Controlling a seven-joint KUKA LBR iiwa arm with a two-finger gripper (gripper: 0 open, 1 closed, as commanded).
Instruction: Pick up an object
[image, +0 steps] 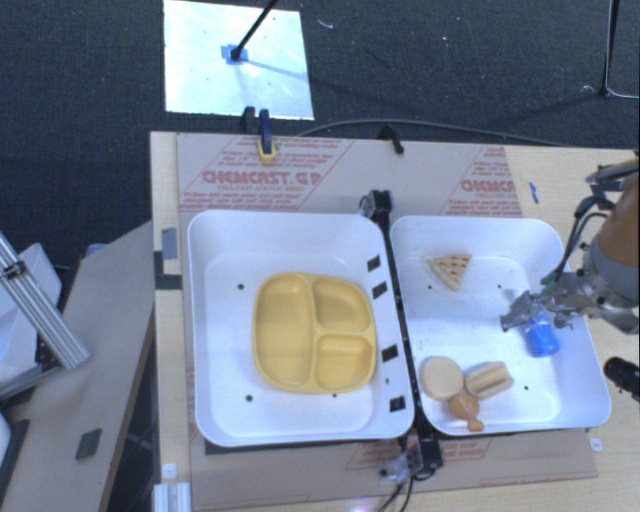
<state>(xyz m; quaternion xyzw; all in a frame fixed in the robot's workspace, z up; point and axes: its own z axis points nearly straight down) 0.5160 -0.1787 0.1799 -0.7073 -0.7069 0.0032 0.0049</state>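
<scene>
The right bin (520, 240) holds a triangular pizza slice (450, 269) at its back, and a round tan biscuit (440, 377), a bread roll (489, 379) and a small orange piece (464, 407) near its front. A small blue object (542, 340) lies toward the bin's right side. My gripper (530, 312) reaches in from the right and sits low over the bin, directly above and touching or nearly touching the blue object's top. The gripper partly hides the blue object.
The left bin (220, 250) holds a yellow divided plate (313, 331). A black divider with clips (388, 300) runs between the bins. A cable (575, 235) hangs by the arm (615, 270) at the right edge.
</scene>
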